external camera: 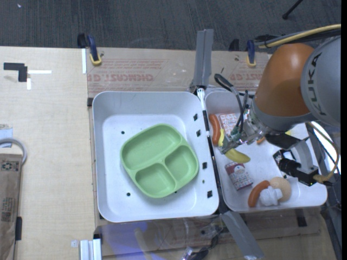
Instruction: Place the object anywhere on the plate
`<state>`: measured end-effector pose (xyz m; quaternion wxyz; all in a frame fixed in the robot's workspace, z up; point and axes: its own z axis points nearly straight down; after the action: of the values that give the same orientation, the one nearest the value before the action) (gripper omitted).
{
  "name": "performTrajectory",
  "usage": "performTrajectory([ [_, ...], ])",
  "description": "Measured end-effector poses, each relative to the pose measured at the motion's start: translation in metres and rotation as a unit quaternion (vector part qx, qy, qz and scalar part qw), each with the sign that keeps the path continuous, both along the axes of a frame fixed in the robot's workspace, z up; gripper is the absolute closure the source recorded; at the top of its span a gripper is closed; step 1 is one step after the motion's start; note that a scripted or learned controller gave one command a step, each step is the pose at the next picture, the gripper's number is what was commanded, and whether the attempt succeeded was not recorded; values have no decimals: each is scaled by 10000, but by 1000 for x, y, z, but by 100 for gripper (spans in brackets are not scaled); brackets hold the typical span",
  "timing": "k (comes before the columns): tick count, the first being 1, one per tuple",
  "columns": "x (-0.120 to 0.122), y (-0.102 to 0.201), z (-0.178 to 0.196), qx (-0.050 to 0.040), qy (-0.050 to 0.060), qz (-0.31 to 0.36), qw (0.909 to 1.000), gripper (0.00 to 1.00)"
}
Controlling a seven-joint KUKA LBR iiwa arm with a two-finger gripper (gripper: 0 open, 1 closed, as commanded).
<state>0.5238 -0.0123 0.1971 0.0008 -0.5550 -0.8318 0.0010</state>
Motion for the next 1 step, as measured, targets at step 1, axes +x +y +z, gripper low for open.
performTrajectory([
  [1, 16, 68, -7, -5, -2, 286, 9996, 100],
])
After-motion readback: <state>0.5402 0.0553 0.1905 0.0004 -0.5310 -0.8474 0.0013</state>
